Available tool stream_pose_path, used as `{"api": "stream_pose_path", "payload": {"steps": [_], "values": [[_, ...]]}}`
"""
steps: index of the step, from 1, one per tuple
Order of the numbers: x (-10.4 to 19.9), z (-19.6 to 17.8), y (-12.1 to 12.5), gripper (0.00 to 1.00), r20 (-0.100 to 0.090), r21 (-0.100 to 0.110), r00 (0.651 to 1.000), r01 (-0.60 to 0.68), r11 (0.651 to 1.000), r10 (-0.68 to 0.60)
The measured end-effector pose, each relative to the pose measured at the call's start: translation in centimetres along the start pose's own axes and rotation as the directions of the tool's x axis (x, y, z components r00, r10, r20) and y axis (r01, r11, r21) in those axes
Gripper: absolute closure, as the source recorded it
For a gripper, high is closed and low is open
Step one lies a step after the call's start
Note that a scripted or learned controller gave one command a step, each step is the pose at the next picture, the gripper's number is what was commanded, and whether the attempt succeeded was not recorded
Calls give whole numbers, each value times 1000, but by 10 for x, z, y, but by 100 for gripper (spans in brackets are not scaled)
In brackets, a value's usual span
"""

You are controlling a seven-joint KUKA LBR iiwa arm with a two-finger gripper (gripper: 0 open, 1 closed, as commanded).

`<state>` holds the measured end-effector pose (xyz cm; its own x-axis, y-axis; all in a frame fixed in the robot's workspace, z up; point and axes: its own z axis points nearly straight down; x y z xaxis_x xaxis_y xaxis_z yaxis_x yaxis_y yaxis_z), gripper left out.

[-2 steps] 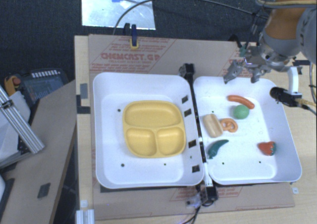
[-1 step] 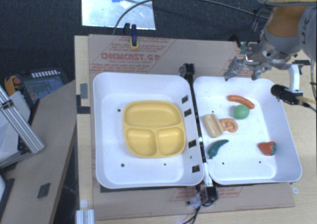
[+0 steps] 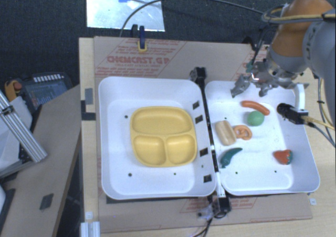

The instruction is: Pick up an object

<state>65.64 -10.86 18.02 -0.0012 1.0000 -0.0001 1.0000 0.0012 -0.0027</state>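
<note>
- Up at the far rim of the right bin (image 3: pixel 262 175), the hand (image 3: pixel 249 92) hangs with its fingers spread wide and nothing between them.
- Its two fingertips point down over the bin's back strip, a bare white patch just inside the far wall.
- Nearest to it is the orange sausage (image 3: pixel 255 107), which lies just in front of the hand and slightly to the camera's right, apart from the fingertips.
- The green ball (image 3: pixel 255 118) touches or nearly touches the sausage on its near side.
- The tan bun (image 3: pixel 226 132) lies nearer the middle, close to the bin's left wall, with an orange ring (image 3: pixel 242 132) right beside it.
- A dark green piece (image 3: pixel 230 156) lies toward the near left corner, close to the wall.
- The red piece (image 3: pixel 283 157) sits alone toward the near right, with bare floor all around it.
- The open floor lies along the bin's right side and its near edge.
- The left bin (image 3: pixel 113 126) holds a yellow divided plate (image 3: pixel 160 135) at its centre, with a white margin on every side.
- Both bins rest side by side on the brown counter (image 3: pixel 157 55), their inner walls meeting.
</note>
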Motion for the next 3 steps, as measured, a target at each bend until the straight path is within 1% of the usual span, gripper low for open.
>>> {"api": "stream_pose_path", "payload": {"steps": [1,2,3], "values": [[0,41,2,0,0,-2,1000,0,1000,0],[0,93,1,0,0,1,1000,1,1000,-1],[0,79,3,100,0,-4,1000,0,1000,0]]}}
